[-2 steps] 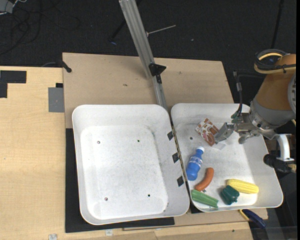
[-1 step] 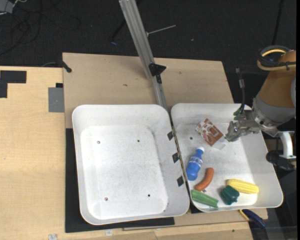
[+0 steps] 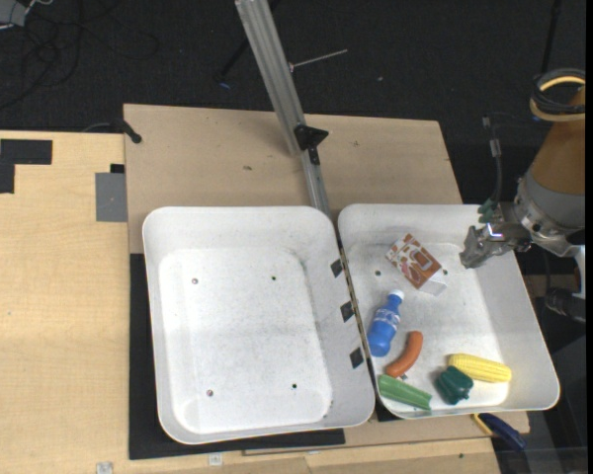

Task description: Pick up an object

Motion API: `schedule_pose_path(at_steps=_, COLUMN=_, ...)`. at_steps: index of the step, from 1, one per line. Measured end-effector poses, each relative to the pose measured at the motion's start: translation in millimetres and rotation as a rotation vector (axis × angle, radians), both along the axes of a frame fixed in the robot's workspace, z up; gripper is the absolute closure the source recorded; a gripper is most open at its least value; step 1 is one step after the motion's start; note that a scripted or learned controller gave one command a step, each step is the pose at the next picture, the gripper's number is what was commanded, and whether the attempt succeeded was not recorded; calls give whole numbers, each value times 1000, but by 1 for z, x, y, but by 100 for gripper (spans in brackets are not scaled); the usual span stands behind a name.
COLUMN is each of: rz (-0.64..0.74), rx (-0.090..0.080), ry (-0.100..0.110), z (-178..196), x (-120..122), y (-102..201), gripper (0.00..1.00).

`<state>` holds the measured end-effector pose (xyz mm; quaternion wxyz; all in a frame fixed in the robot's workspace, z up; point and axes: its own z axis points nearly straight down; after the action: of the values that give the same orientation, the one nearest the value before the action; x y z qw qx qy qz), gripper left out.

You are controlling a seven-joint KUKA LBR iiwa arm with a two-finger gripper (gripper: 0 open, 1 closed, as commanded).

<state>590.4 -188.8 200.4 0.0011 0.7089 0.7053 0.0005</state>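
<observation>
The right bin [image 3: 514, 294] holds several small objects. A brown and white packet [image 3: 415, 262] lies near its middle back. A blue bottle [image 3: 383, 326] lies by the left wall, with an orange-red sausage [image 3: 405, 354] just in front of it. Along the front are a green pod-shaped toy [image 3: 405, 393], a dark green block [image 3: 453, 384] and a yellow corn cob [image 3: 480, 367]. My gripper [image 3: 477, 246] hangs over the bin's right back part, to the right of the packet and apart from it. Nothing shows in its grasp.
The left bin [image 3: 168, 265] stands beside the right one, with black clips [image 3: 347, 310] along the shared wall. A slanted metal rail [image 3: 277, 87] runs from the back down to the bins' junction. The arm [image 3: 558, 166] enters from the right.
</observation>
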Motion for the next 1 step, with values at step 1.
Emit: schedule_pose_path(at_steps=1, rz=6, rx=0, ry=0, z=35, x=1, y=-1, gripper=100)
